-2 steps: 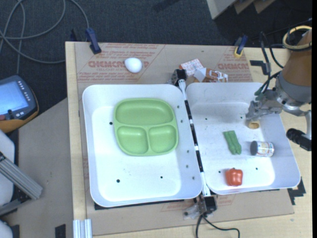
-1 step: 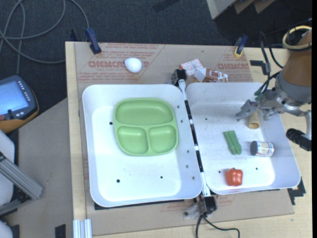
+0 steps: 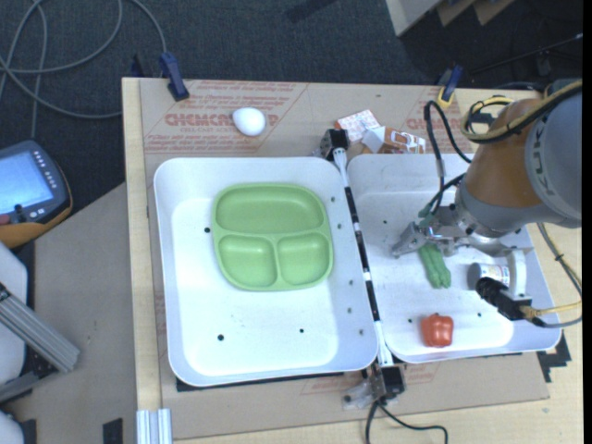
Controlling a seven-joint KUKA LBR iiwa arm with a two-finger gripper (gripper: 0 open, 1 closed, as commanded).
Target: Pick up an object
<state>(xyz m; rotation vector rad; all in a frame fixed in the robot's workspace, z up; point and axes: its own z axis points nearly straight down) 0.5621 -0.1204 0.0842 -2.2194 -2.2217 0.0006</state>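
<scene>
Here, a green vegetable-like object, long and narrow, lying in the right bin with its long axis running from upper left to lower right, upper end tucked just under the gripper. Touching or merely overlapped from above: cannot tell. Grip on it: cannot tell either, metal parts too small and blurred. Nearer the bin's front edge, well apart from the claw, 1 small red-orange object. Across the divider, a green 3-compartment tray in the left bin. Reaching in from the right, the arm, wrist bent down over the right bin's middle. Likely next: a short descent along that slanted axis.
</scene>
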